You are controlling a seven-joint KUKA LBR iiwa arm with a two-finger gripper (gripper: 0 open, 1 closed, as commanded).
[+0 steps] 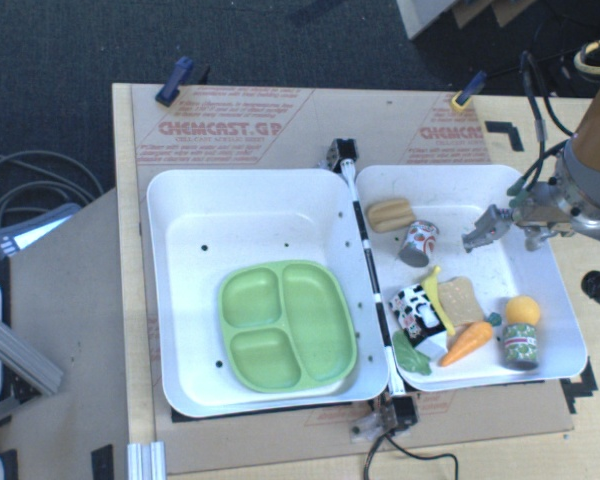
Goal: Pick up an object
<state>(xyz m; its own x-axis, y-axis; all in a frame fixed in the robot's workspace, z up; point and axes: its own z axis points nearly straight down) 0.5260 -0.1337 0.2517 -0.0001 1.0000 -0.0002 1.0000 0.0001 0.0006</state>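
i see 2 white bins side by side on the bench. the left bin [180, 208] carries a green divided tray [285, 325] with 3 compartments, lying toward the bin's near edge and close to its right wall.

the right bin [460, 180] carries all the small objects. near its far-left corner lies a tan bread roll [390, 214], and just beside it, toward the middle, a small can [418, 243] tipped on its side. along the near half sits a crowded group — a black-and-white cow-print carton [416, 313] by the left wall, a yellow banana [433, 293] leaning against it, a slice of toast [459, 301], an orange carrot [466, 343] and a green leafy piece [410, 356] at the near-left corner. toward the near-right corner i see an orange fruit [522, 311] with a small labelled jar [519, 345] touching it on the near side.

the arm comes in over the right bin's right edge, and the gripper [480, 232] hangs above the far-right part of that bin, pointing left toward the can but apart from it. its 2 fingers stand spread with nothing between them — no object is held.
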